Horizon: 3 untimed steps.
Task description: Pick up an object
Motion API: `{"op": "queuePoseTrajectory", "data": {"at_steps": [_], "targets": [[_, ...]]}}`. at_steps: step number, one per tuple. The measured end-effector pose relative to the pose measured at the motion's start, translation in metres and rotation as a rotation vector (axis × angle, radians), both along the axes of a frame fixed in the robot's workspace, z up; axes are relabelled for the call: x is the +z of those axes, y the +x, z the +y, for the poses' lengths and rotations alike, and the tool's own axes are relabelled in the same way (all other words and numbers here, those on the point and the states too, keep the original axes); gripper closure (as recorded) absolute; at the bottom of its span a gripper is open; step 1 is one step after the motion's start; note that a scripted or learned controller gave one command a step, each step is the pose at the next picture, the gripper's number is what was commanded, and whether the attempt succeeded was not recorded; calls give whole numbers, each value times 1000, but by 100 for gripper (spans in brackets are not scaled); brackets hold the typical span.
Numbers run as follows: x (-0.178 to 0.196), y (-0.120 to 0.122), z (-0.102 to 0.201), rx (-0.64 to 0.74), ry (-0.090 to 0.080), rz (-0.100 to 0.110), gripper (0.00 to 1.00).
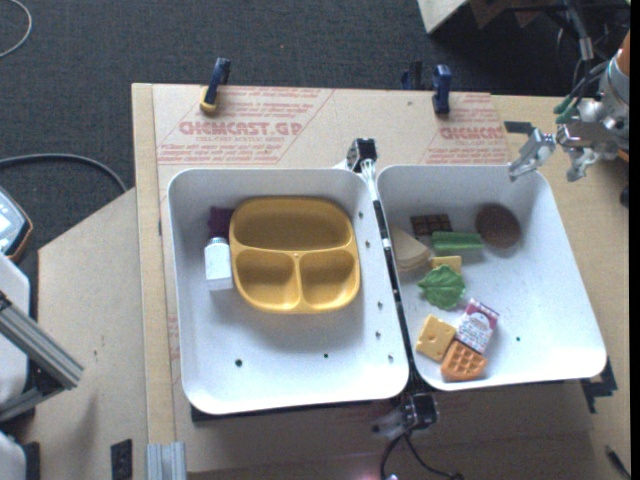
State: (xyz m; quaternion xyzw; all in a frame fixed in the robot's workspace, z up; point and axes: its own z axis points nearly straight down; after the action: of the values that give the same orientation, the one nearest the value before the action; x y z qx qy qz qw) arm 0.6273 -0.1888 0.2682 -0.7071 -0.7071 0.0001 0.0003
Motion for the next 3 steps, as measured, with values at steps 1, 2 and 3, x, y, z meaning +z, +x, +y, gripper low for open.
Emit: {"op": "queuePoseTrajectory", "data": {"at_steps": [1,2,3], "targets": [[-64,1,0,0,1,6,0],[-107,-2,4,1,1,5,0],[-153,-6,-2,-1,1,5,0]]}}
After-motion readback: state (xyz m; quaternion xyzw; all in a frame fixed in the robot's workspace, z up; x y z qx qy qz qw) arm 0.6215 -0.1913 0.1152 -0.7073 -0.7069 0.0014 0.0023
